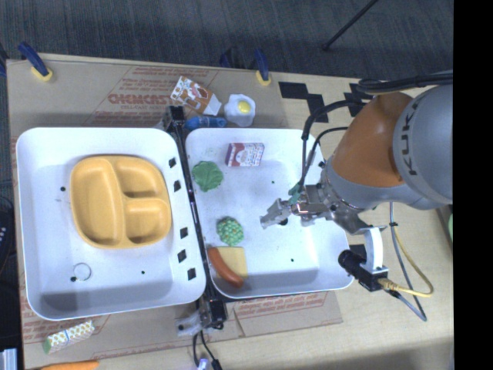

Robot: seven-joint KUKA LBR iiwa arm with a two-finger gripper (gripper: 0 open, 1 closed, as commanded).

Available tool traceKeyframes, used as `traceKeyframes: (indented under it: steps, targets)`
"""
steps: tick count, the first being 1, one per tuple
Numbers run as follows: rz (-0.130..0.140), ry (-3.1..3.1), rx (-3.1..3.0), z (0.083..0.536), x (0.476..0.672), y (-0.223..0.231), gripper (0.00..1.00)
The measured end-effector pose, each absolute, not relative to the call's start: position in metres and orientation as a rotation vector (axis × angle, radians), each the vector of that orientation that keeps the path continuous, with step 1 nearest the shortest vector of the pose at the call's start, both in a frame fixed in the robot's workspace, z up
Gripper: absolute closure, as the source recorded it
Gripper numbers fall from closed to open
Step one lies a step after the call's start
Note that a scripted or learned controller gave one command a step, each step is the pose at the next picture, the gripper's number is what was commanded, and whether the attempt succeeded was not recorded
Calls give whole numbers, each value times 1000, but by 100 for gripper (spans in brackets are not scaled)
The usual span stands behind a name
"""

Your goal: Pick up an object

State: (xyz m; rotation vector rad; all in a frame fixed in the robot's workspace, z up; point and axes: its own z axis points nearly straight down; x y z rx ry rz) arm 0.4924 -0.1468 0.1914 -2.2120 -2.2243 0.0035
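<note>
Surface with two white bins. The claw hangs over bare floor of the right bin, fingers slightly parted, holding nothing. Nearest is the broccoli, just beyond its tips; the carton lies farther. Risk: closing here grips air.

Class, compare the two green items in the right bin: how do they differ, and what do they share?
The upper green item is larger, flatter and leafy-edged; the lower green item is smaller, rounder and bumpy. The upper one lies nearer the red and white carton; the lower one lies just above the hot dog. Both are green, lie near the bin's left wall and are untouched by the claw.
</note>
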Motion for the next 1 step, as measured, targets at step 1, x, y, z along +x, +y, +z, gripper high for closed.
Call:
traceKeyframes:
  steps: [1]
  targets:
    - [4, -2353, -2074, 106, 512, -91, 0]
